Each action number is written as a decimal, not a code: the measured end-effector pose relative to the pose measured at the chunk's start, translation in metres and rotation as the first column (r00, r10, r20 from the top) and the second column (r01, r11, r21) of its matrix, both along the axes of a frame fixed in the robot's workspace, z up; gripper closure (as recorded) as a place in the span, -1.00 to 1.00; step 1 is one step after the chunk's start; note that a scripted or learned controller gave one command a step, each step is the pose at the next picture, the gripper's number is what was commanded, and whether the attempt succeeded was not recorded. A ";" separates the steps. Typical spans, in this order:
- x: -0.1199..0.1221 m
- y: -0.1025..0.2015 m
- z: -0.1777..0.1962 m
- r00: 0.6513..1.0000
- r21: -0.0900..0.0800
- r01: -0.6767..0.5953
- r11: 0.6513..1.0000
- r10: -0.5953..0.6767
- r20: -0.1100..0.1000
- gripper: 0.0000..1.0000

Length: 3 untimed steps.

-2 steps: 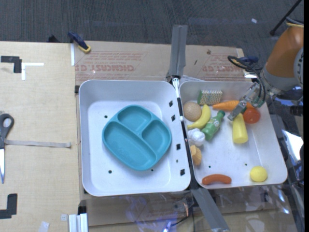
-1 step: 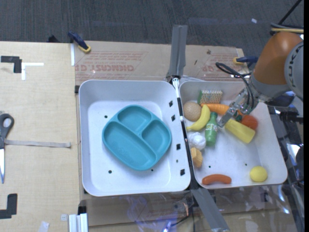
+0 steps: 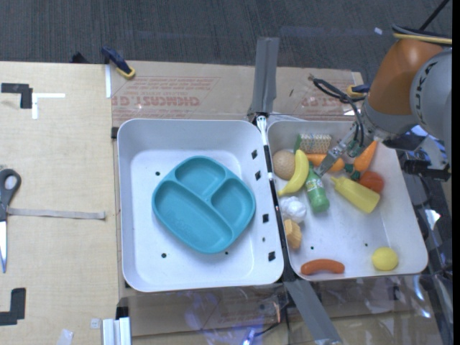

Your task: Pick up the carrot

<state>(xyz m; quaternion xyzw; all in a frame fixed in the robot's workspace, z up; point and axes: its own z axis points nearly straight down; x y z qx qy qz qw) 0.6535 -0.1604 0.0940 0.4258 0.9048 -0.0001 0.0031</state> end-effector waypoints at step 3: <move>-0.013 0.059 0.126 0.999 0.001 0.044 0.999 -0.044 -0.002 1.00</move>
